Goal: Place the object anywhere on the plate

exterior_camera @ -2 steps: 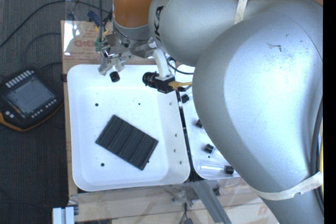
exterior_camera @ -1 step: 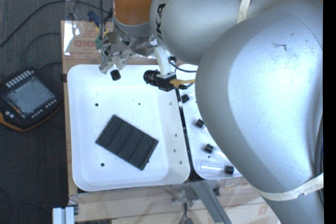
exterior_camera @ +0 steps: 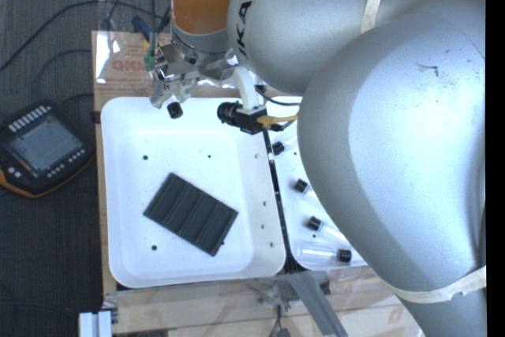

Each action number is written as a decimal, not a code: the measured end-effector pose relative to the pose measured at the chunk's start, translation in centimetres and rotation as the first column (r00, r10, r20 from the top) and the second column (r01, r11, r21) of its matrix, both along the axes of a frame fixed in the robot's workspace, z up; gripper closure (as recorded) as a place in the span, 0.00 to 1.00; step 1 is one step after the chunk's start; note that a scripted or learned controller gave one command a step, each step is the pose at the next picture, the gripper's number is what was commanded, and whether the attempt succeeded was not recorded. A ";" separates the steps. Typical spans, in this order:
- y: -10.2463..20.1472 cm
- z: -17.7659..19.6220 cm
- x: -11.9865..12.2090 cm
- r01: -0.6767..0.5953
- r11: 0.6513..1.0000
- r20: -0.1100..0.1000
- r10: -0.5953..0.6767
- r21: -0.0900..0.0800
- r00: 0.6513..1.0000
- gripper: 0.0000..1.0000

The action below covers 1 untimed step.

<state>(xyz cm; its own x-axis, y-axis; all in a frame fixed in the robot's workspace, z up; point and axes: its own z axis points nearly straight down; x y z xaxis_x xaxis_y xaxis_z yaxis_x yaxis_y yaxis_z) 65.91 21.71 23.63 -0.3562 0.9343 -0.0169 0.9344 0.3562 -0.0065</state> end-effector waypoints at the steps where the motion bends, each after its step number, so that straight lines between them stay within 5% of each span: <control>1: 0.0 0.9 0.0 0.000 1.000 0.000 0.000 -0.003 1.000 1.00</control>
